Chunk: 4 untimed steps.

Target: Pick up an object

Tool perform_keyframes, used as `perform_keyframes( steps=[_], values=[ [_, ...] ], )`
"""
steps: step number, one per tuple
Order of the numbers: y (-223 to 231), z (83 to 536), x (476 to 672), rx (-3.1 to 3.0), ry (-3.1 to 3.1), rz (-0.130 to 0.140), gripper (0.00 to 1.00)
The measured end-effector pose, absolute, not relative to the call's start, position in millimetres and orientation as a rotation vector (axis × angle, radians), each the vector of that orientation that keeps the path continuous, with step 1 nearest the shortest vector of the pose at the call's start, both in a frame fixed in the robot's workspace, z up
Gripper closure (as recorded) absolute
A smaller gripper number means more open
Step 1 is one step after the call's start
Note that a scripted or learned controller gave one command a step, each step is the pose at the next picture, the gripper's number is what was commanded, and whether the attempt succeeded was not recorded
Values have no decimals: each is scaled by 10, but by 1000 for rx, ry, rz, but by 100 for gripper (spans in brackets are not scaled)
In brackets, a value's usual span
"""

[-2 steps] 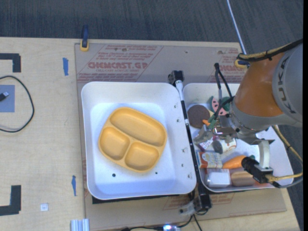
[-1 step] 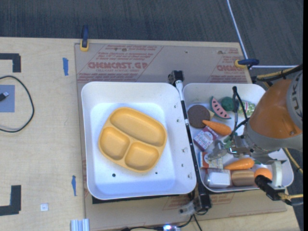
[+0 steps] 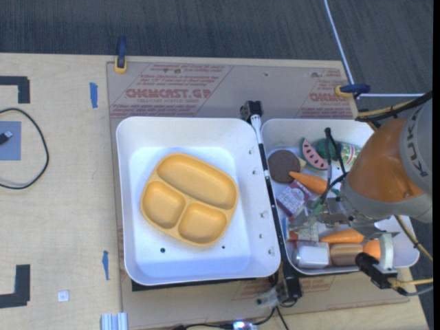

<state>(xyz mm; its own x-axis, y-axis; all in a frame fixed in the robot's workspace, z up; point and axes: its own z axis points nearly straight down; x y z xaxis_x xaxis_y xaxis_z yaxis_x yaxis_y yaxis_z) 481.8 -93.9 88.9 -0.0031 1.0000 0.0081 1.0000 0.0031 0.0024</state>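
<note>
Left bin (image 3: 130,184): shallow, white, holding one yellow three-compartment tray (image 3: 189,198), lying flat near the middle, tilted a little against the bin's sides

Right bin (image 3: 275,130): shallow, white, crowded with small toy items. Near its far end, a watermelon slice (image 3: 315,153); beside it, towards the left bin, a brown round disc (image 3: 283,163); just below that, an orange carrot (image 3: 308,181). At the near end, a second orange carrot-like piece (image 3: 342,237), a white block (image 3: 312,256) and a brown block (image 3: 345,254) side by side

Arm (image 3: 388,167): grey with orange band, reaching in from the right, over the right bin

Gripper (image 3: 323,212): down among the clutter at the right bin's middle; from where I stand, cannot tell whether it has hold of anything
</note>
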Motion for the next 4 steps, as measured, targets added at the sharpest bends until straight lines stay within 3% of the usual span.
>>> perform_keyframes(
  steps=[1, 2, 3, 4],
  values=[
    [-955, 1013, 4855, -2228, -2232, -20, 100],
    [-962, 1014, 4855, -2229, -2231, -19, 0],
    [-933, 899, 4847, -2230, -2229, -18, 0],
    [-923, 1012, 4867, -2230, -2234, -24, 100]
  ],
)
